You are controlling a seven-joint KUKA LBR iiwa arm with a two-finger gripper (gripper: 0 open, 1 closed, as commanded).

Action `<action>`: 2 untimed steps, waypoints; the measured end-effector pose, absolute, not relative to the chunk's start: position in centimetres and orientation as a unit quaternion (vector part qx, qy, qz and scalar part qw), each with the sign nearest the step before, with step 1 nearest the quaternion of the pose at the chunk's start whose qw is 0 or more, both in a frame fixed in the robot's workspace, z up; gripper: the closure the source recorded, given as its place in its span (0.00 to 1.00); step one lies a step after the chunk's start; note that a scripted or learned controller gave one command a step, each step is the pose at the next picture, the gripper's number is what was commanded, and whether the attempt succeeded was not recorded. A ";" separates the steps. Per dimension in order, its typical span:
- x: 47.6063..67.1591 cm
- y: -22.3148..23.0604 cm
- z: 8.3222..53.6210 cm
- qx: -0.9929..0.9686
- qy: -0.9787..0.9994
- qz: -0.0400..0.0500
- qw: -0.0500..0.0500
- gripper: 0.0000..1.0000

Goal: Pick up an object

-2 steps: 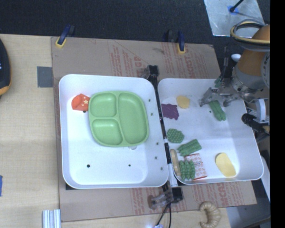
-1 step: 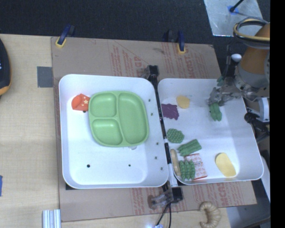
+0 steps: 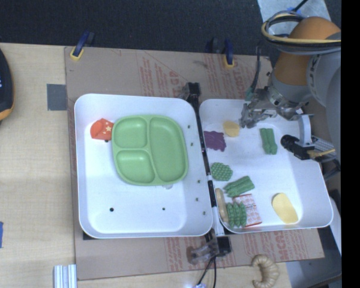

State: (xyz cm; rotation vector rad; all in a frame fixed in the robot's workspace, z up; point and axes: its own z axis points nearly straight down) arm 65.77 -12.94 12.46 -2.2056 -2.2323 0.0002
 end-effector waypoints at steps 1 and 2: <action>65.7 -17.5 18.9 -0.707 -0.707 0.000 -0.002 1.00; 65.6 -17.3 18.5 -0.706 -0.708 0.001 0.001 0.00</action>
